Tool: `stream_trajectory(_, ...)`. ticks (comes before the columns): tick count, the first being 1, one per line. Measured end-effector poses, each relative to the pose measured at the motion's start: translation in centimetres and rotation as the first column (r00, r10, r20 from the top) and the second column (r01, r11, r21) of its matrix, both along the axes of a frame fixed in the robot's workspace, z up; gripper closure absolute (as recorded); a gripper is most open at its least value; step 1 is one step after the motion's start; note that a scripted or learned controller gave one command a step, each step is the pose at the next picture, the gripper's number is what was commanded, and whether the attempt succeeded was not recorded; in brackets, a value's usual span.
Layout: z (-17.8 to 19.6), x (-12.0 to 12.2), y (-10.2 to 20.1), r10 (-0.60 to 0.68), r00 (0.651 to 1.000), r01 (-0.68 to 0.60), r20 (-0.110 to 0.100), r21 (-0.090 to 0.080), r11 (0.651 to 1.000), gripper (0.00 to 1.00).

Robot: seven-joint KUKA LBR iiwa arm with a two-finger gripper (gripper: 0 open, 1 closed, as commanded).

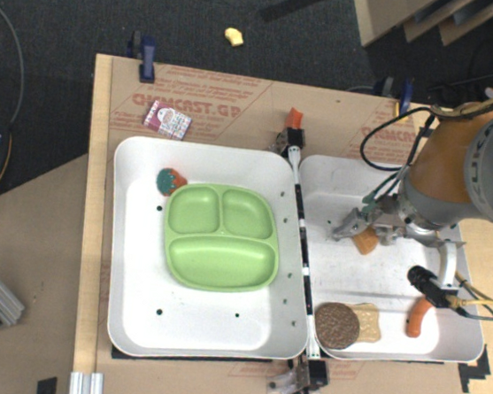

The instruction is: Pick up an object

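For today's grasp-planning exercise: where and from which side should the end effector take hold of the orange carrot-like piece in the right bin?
Grip the orange carrot-like piece across its narrow middle, coming from above. It lies flat, long and slim, near the right bin's front-right wall.

Small pink packet (pixel 167 119) on the brown board (pixel 92 217), beyond the bins.

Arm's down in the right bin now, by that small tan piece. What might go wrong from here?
1. The end effector sits right at the tan piece; closing off-centre may knock it aside rather than grasp it.
2. The wrist's loose cables could snag on the clamp between the bins.
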State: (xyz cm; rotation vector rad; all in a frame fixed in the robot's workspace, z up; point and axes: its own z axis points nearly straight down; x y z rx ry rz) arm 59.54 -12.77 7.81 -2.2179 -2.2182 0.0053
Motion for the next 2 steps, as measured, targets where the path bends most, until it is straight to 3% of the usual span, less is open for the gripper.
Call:
stream_trajectory(1,1.7,0.2,-0.1,-0.001,1.0,0.001,0.01,-0.002,1.0,1.0)
stream_trajectory(2,11.1,-1.4,7.0,0.005,1.0,-0.005,0.01,0.0,1.0,1.0)
